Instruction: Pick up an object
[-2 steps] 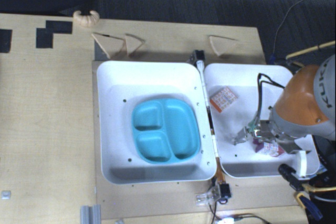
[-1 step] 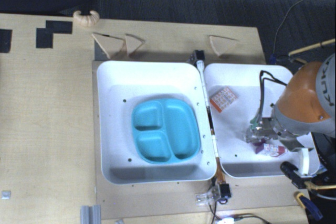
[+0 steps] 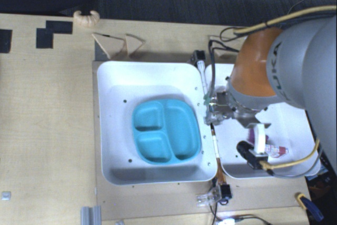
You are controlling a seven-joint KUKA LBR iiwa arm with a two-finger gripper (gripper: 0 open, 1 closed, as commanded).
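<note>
The wooden bench carries two shallow white bins side by side. The grey arm enters from 3 o'clock and covers most of the right bin; its orange band lies above the upper half of that bin. The left bin is fully exposed. A blue divided plate lies flat on the floor of the left bin, offset from centre toward 4 o'clock. The plate has three compartments: two small ones on its 9 o'clock side and one large one on its 3 o'clock side. Its 3 o'clock edge is near the wall shared with the right bin. The gripper is positioned over the divide between the two bins, just beside the plate's 2 o'clock corner and apart from it. The state of the pincer cannot be determined from this view, and nothing is seen held in it. A small white item with red marking lies in the right bin toward its 6 o'clock wall, at 4 o'clock from the gripper; its type cannot be identified.
</note>
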